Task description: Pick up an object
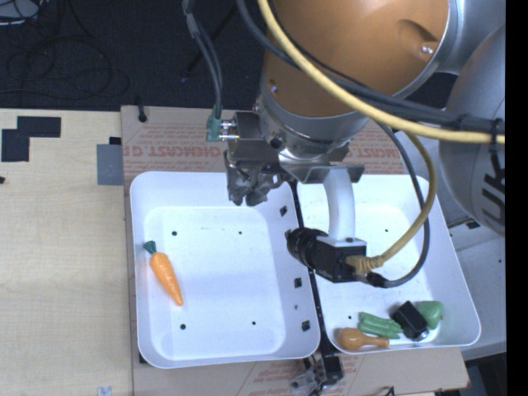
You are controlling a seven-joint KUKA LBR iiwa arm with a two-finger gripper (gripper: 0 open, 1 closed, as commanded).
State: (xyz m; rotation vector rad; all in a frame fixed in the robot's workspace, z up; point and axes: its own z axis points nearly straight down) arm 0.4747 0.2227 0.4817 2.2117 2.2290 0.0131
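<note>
An orange toy carrot (166, 277) with a green top lies at the left side of the left bin (206, 349). In the right bin (462, 320), at its near right corner, lie a green pea pod (379, 324), an orange-brown pear-shaped toy (360, 339), a black block (409, 319) and a green piece (431, 310). My gripper (250, 190) hangs over the far edge of the left bin, above its back right part, well away from the carrot. Nothing shows between its dark fingers.
The arm's big orange and grey wrist fills the upper middle and hides the back of both bins. A black connector with a yellow cable (330, 256) hangs over the divider between the bins. Cardboard (165, 139) lies under the bins.
</note>
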